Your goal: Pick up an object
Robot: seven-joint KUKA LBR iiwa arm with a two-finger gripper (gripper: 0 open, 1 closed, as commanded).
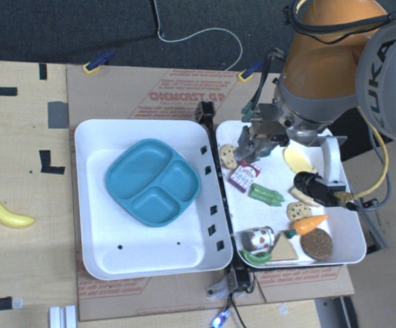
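My gripper (pixel 248 152) hangs low over the far left part of the right bin (pixel 351 248), its dark fingers pointing down. Just below its tips lies a small red and white packet (pixel 242 177). A chocolate-chip cookie (pixel 228 157) sits to the left of the fingers by the bin's wall. A green pepper-like piece (pixel 266 195) lies below the packet. Nothing shows between the fingers.
The right bin also holds a pale yellow round piece (pixel 297 159), a second cookie (pixel 298 211), an orange carrot (pixel 310 223), a brown disc (pixel 317 244), a tan wedge (pixel 285 250) and a small can (pixel 259 238). A blue divided plate (pixel 153 182) lies in the left bin (pixel 89 183). A banana (pixel 8 212) rests on the bench.
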